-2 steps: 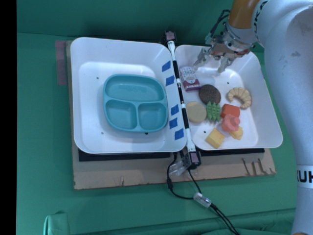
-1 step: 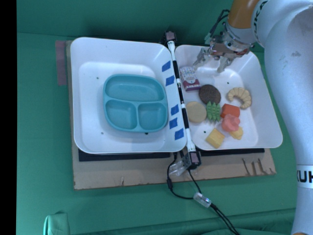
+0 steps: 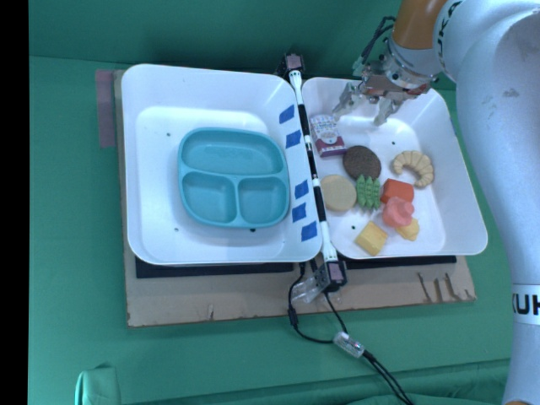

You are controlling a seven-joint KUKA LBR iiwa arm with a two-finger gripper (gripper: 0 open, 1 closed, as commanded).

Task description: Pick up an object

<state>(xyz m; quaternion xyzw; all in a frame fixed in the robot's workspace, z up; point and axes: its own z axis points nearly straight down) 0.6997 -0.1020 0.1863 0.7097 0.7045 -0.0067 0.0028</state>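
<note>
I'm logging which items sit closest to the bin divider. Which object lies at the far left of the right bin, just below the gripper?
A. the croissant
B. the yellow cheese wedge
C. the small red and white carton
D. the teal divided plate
C: the small red and white carton lies against the left side of the right bin, just below the open gripper, while the croissant sits further right.

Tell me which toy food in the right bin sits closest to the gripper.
The red-and-white carton, by the bin's left wall just below the open gripper. The dark brown cookie and croissant lie farther down.
</note>
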